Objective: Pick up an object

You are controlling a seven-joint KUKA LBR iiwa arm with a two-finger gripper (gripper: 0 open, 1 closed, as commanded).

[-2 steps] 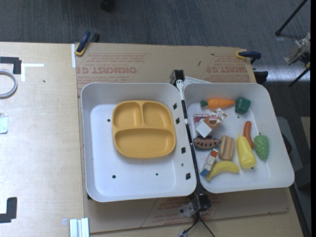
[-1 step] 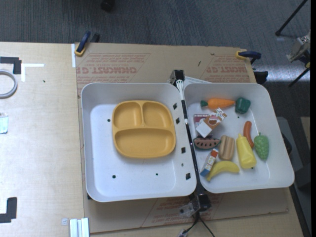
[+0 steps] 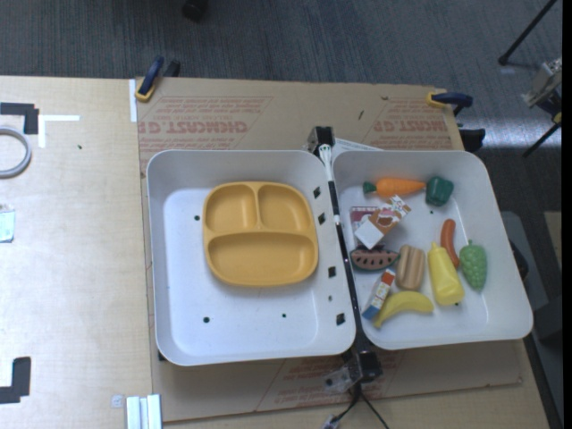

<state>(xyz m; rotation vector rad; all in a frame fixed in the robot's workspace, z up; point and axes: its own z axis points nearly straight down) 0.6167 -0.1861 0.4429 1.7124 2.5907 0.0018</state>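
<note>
Nearest the camera, a curved yellow plastic banana [image 3: 405,307] lies at the front edge of the right white bin [image 3: 500,231], beside a yellow corn cob [image 3: 444,275] and green grapes [image 3: 473,266] (all toy food). Left white bin [image 3: 170,266] holds a yellow three-compartment plate [image 3: 261,233], lying flat.

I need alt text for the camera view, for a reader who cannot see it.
Two white bins sit side by side: the left bin holds a yellow divided plate, the right bin a pile of toy food, including a banana and carrot.
</note>
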